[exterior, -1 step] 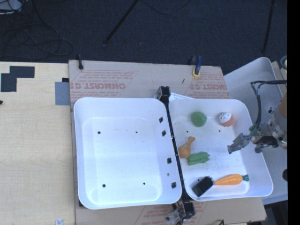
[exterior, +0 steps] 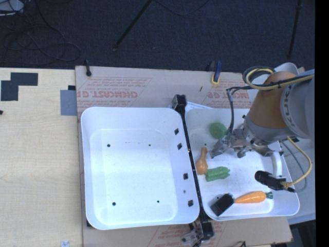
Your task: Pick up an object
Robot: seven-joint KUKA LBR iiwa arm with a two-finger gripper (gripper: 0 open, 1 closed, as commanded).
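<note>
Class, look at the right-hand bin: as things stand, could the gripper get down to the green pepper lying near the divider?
Probably yes. The gripper hangs just above the green pepper in the right bin, with bare floor between them. The small orange gourd lies close on the pepper's left and might crowd the jaws.

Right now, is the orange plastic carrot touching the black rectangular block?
Touching. The camera view shows the orange plastic carrot with its narrow tip meeting the black rectangular block, no white bin floor between them.

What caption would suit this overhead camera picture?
Robot arm's gripper hovering in the right bin above toy carrot, green pepper and other small objects.
</note>
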